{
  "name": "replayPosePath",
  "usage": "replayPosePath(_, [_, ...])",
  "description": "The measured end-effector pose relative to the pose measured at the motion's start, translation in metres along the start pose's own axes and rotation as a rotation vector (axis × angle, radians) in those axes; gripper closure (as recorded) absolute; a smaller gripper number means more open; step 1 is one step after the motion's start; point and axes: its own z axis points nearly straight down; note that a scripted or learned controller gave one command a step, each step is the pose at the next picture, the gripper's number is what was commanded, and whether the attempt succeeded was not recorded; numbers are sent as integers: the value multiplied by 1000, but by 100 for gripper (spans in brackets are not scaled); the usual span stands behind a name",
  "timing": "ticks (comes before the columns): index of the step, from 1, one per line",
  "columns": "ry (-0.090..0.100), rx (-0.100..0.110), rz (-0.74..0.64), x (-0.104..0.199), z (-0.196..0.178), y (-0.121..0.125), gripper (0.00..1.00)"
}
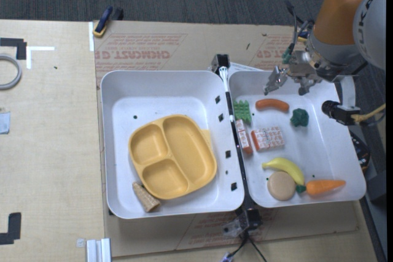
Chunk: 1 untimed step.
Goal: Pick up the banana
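Fingers [288, 84] spread apart, nothing between them, hovering over right bin's [344, 150] far end; banana [284, 167] untouched, whole grasp remaining.

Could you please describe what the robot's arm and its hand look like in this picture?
The arm has a rounded grey body with a broad orange band above the wrist. Thin dark cables run along the wrist section. The hand is a small metallic silver assembly with two slim fingers, mounted under a grey wrist. A black fitting with a pale cable sits lower on the arm's side.
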Motion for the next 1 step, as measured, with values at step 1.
replayPosePath(1, [0,-4,-117,-8,102,-82,0])
